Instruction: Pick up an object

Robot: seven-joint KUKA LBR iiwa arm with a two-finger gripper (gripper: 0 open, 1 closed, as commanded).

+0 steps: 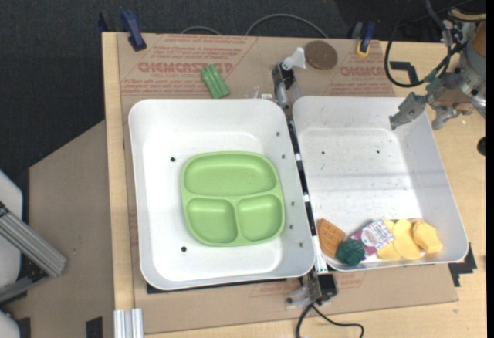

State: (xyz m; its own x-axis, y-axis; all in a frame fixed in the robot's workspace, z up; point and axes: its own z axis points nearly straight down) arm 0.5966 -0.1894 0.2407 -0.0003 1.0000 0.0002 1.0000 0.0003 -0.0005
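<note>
Several small objects lie in the near corner of the right bin [363,151]: an orange waffle-like piece [331,234], a dark green lump [350,252], a pink and white packet [377,233] and yellow pieces [412,240]. My gripper [423,113] hangs over the far right edge of this bin, well away from that pile. Its two grey fingers [404,112] stand apart, open, with nothing between them.
The left bin [154,136] holds a green divided plate [231,198]. On the bench behind the bins lie a small green object [215,82] and a brown disc [320,55]. Blue clamps [135,29] and black cables run along the back edge.
</note>
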